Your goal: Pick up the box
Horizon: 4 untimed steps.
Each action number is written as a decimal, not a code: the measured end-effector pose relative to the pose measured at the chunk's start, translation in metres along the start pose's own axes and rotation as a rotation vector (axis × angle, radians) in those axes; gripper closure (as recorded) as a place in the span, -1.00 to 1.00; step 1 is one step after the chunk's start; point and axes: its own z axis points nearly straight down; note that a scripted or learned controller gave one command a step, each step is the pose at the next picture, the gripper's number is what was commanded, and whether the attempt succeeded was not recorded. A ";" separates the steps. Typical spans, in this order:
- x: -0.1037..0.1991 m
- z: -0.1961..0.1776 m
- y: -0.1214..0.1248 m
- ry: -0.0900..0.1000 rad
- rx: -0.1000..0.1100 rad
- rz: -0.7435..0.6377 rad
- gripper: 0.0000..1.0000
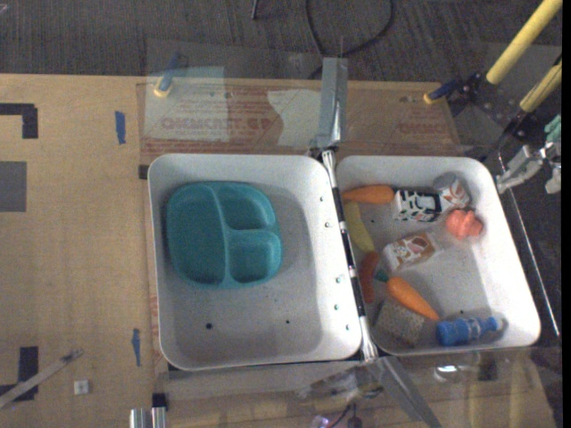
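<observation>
Camera view: the two white bins sit side by side on the tan bench, with the left bin (169, 328) and the right bin (508, 266) meeting at a metal strip. A teal divided plate (223, 233) lies in the upper left part of the left bin, flat on its floor.

The box (410, 251), a small white and brown carton, lies on its side near the middle of the right bin, tilted slightly from the bin's edges. It rests free on the bin floor, with nothing gripping it. Above it lies a black-and-white patterned carton (417, 205), whose left end touches an orange carrot (368, 194) along the bin's top wall. To the right of that carton are a pale can (451, 191) and, just below it, a coral-pink toy (464, 225). A yellow banana (359, 228) lies along the bin's left wall. Below the box, a second carrot (412, 298) slants down to the right, beside a brown speckled block (399, 325) in the lower left corner. A blue bottle (467, 330) lies on its side against the bottom wall.

The gripper (528, 164) shows as a pale shape at the frame's right edge, outside the right bin's upper right corner and well apart from the box. Whether it is spread or closed cannot be told from here
</observation>
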 end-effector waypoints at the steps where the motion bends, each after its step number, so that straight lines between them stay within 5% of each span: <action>1: 0.039 0.227 -0.041 0.002 -0.008 -0.298 -1.00; 2: 0.011 0.055 -0.082 0.003 0.001 -0.120 -1.00; 3: -0.011 0.094 -0.083 0.004 0.006 0.317 -1.00; 4: 0.088 0.183 -0.044 0.005 0.007 0.135 -1.00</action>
